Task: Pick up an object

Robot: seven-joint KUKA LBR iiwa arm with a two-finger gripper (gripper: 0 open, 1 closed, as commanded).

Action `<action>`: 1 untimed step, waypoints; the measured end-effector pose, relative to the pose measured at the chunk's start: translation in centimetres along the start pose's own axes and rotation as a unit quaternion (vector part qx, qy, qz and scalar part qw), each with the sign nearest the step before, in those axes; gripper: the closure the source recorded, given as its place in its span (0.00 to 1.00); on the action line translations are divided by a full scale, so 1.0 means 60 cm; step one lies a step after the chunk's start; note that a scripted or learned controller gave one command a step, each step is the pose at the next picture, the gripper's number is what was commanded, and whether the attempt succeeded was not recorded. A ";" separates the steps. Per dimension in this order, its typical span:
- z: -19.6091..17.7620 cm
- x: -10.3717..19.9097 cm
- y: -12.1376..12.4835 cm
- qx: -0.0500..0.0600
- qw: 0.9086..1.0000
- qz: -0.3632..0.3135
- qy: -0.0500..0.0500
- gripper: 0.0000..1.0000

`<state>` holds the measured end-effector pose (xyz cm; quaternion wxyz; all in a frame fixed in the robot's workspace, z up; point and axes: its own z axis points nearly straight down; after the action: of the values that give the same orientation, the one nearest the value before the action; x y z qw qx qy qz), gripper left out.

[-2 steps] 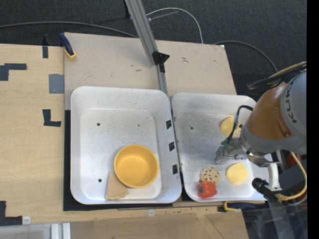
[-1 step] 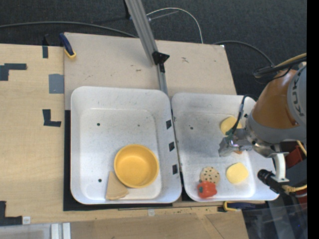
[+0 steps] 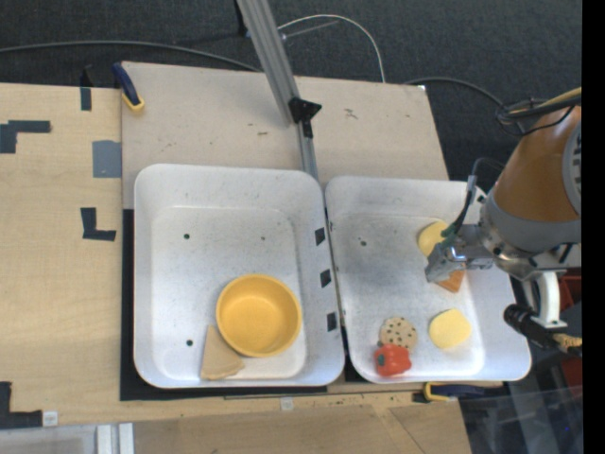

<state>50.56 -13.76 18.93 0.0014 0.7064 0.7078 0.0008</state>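
The counter (image 3: 57, 282) has a light wood-grain top marked with several dark tape pieces (image 3: 93, 225). A paler board (image 3: 217, 121) lies across its rear portion, held at the left corner by a blue and yellow clamp (image 3: 128, 87). Dark carpeted floor (image 3: 454, 17) lies beyond, crossed by black and white cables (image 3: 350, 31). A grey metal pole (image 3: 269, 50) slants over the board.

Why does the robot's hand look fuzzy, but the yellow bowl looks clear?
In the camera view, the bowl is fairly sharp, with a soft shadow inside its rim; the gripper is smeared and grey, so its fingers can't be read; the lighting is even, with no strong glare on the white bins.
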 end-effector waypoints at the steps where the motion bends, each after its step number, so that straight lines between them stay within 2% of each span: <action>1: -0.103 0.004 -0.004 -0.001 1.000 0.000 0.000 1.00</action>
<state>50.31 -13.53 25.12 0.0024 0.7064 0.7079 0.0013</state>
